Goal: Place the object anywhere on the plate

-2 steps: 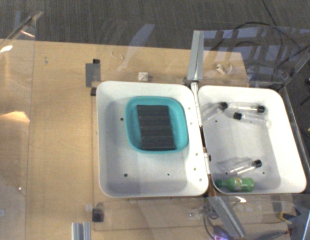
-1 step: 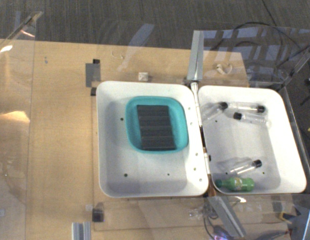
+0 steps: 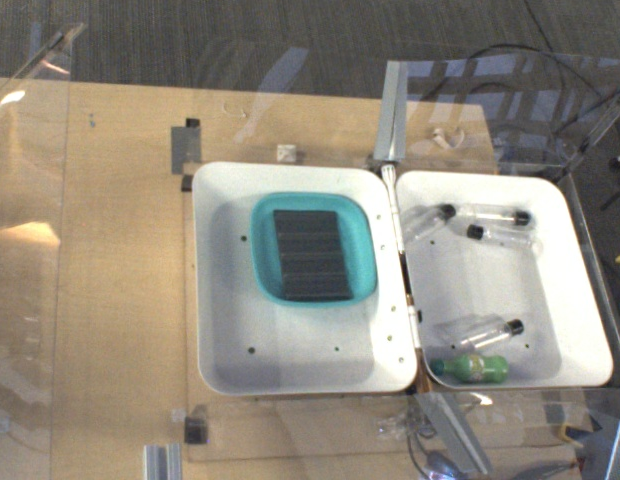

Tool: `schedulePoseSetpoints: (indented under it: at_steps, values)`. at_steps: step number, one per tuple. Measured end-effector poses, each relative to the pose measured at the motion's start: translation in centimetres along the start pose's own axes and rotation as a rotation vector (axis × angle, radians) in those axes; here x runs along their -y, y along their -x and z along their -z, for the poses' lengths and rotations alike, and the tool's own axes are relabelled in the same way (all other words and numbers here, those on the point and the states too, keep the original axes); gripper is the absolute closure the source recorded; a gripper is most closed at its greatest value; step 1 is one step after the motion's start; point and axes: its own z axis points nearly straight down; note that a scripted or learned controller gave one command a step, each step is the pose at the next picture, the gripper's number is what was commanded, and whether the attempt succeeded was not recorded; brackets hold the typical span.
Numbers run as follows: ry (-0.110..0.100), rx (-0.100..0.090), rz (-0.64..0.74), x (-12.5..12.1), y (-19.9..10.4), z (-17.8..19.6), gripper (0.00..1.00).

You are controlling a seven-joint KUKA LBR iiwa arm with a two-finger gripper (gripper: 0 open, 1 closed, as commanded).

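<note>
A teal plate [image 3: 362, 253] with rounded corners lies in the left bin [image 3: 220, 298], toward its back. A dark ribbed rectangular pad [image 3: 310, 255] rests flat on the middle of the plate. In the right bin [image 3: 550, 278] lie several clear tubes with black caps: one [image 3: 430, 218] and another [image 3: 500, 215] near the back, a third [image 3: 502, 234] just in front of them, and one more [image 3: 485, 332] near the front. A small green bottle [image 3: 473, 369] lies on its side against the right bin's front wall.
The two white bins sit side by side on a wooden bench. A grey metal post [image 3: 391, 113] stands behind the seam between them. Clear guard panels and cables rise at the back right. Small black brackets [image 3: 186, 148] sit at the left bin's corners.
</note>
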Motion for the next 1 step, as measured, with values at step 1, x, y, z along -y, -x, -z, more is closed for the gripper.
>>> schedulePoseSetpoints:
  at_steps: [1]
  values:
    - [0.001, 0.0, -0.096, -0.03, 0.03, 0.01, 0.0]
